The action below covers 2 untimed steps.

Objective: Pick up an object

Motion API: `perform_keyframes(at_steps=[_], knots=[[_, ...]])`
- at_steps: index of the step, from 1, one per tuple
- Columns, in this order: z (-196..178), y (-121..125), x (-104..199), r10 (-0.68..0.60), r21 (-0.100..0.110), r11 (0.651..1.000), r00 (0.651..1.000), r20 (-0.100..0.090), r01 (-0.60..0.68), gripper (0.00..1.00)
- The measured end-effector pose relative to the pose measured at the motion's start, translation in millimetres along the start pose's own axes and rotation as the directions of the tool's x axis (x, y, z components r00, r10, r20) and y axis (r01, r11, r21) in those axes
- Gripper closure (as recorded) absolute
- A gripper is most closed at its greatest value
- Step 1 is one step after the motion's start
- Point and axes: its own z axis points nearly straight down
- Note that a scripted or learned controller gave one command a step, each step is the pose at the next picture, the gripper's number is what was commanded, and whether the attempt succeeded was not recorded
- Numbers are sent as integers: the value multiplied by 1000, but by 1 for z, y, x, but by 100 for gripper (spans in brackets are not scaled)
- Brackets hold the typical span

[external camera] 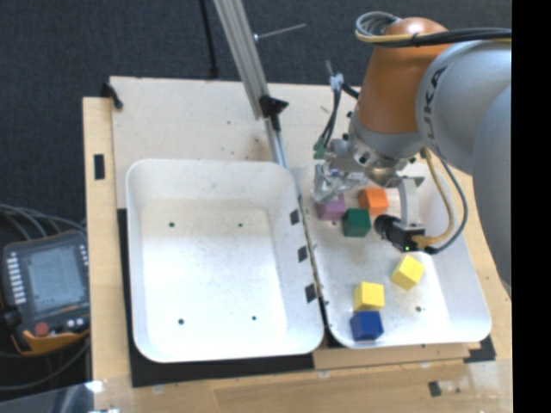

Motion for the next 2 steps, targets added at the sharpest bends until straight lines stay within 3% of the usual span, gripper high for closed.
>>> perform_keyframes(at_steps=[2], knots=[[1, -57, 79, -1, 0, 1000, 1000, -2, 1, 100]])
